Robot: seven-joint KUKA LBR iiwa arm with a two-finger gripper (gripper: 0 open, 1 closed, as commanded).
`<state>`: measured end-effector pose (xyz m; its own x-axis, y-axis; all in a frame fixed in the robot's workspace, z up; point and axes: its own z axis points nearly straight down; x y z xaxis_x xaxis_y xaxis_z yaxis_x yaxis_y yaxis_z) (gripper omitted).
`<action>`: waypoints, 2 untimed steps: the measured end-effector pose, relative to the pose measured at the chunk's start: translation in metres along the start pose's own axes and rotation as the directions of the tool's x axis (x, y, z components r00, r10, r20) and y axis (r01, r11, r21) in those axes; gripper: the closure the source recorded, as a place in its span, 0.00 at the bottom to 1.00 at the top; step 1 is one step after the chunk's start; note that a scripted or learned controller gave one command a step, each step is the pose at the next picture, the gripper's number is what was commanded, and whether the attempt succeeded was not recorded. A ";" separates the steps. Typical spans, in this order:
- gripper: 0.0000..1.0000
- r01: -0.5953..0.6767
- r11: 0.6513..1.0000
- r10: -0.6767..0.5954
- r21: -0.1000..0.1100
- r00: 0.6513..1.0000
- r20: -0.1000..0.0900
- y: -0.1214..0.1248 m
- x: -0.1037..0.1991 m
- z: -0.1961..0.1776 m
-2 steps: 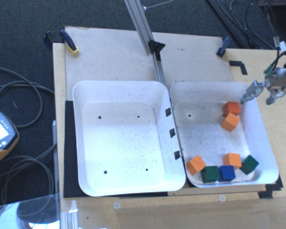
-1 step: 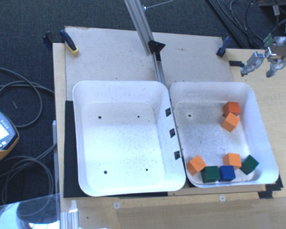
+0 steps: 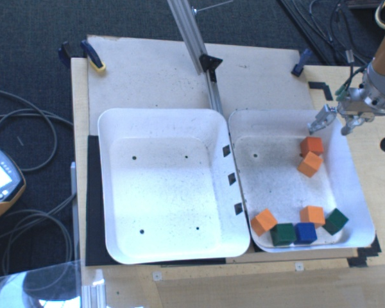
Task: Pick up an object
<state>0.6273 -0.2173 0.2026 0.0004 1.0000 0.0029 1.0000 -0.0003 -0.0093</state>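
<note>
My gripper (image 3: 334,123) hangs over the upper right corner of the right bin (image 3: 269,133), open, with nothing between its two fingers. Just below and left of it lie two orange cubes, one (image 3: 312,145) above the other (image 3: 309,164). Along the bin's front edge sit an orange cube (image 3: 264,221), a green cube (image 3: 283,234), a blue cube (image 3: 305,233), another orange cube (image 3: 313,215) and a dark green cube (image 3: 335,221).
The left bin (image 3: 160,185) stands beside the right one, a raised rim between them. A metal pole (image 3: 189,27) slants down to the bins' junction. Clamps sit at the board's back corners. Cables lie on the dark floor around.
</note>
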 end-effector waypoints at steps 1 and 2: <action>0.00 0.000 1.000 0.000 0.001 1.000 -0.001 -0.031 0.000 0.108; 0.00 0.004 1.000 -0.004 -0.020 1.000 0.005 0.049 0.000 0.062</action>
